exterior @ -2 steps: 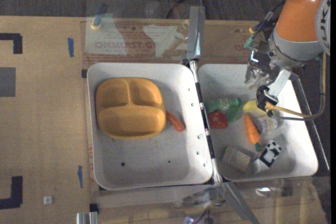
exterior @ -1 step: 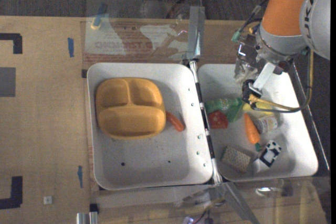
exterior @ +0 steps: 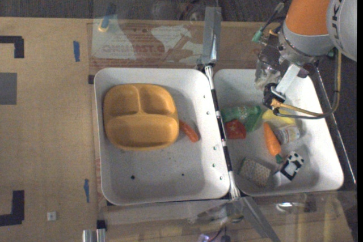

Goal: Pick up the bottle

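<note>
A green bottle (exterior: pixel 245 117) lies on its side in the right bin (exterior: pixel 329 178), near the bin's left wall, with a red block (exterior: pixel 235 130) against its lower end. A small pale jar-like container (exterior: pixel 288 134) lies to its right, beside an orange carrot (exterior: pixel 271 139). My gripper (exterior: pixel 265 75) hangs over the upper middle of the right bin, above and slightly right of the green bottle, under the grey and orange wrist. I see nothing held in it.
The right bin also holds a yellow item (exterior: pixel 282 117), a grey sponge (exterior: pixel 255 171) and a black-and-white toy (exterior: pixel 292 166). The left bin (exterior: pixel 164 178) holds an orange divided plate (exterior: pixel 139 115) and a small carrot (exterior: pixel 190 131). A metal divider (exterior: pixel 210 42) runs between the bins.
</note>
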Available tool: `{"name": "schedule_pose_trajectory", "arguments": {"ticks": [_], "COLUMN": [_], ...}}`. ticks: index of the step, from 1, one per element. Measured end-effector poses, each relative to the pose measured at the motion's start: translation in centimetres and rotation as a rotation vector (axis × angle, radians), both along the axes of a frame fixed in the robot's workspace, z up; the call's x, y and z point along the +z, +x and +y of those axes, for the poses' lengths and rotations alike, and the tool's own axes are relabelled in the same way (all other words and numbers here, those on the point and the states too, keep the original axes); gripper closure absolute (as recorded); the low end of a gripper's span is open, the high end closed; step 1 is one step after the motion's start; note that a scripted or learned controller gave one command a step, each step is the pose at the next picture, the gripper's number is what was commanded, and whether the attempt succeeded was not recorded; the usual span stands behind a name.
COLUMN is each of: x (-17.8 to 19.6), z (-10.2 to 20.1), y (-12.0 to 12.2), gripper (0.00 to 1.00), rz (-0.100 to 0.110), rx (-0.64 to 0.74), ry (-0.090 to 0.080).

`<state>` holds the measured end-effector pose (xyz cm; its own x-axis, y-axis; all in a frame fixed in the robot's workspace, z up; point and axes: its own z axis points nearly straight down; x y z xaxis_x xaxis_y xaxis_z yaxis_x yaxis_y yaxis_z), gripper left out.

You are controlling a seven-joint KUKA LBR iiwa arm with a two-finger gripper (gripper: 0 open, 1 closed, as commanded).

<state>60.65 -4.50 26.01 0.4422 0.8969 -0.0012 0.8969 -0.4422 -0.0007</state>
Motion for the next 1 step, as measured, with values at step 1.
{"name": "schedule_pose_trajectory", "arguments": {"ticks": [1], "x": [-0.95], "z": [-0.93], "y": [-4.80], "gripper": [1.00], "rz": [0.004], "rx": [0.022], "ry": [0.001]}}
